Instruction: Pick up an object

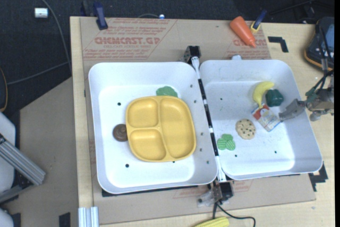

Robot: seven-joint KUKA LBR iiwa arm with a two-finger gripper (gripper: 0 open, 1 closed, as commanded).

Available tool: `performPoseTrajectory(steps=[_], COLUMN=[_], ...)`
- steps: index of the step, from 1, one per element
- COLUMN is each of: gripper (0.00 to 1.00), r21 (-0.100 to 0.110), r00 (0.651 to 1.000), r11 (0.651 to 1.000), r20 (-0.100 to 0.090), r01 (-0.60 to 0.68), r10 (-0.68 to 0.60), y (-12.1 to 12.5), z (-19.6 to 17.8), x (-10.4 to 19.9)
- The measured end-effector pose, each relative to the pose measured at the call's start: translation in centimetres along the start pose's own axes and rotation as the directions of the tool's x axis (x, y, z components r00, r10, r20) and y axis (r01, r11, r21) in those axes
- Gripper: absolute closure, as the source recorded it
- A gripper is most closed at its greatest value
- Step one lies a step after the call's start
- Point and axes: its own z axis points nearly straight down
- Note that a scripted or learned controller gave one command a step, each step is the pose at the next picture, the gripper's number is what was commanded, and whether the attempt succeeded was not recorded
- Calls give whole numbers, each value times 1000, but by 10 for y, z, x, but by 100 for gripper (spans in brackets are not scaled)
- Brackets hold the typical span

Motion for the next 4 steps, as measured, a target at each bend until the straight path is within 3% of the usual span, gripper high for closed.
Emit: performPoseTrajectory(steps=[1, 2, 3, 4], gripper=[0, 0, 100, 100], r21=[3, 0, -3, 4], r00=[1000, 1000, 1000, 1000], r11=[1000, 1000, 1000, 1000], r20=[-2, 0, 2, -3], r01=[1, 1, 3, 2], r10=[-1, -1, -3, -2], y=[57, 126, 127, 126], z=[95, 129, 118, 129], x=[20, 34, 34, 120])
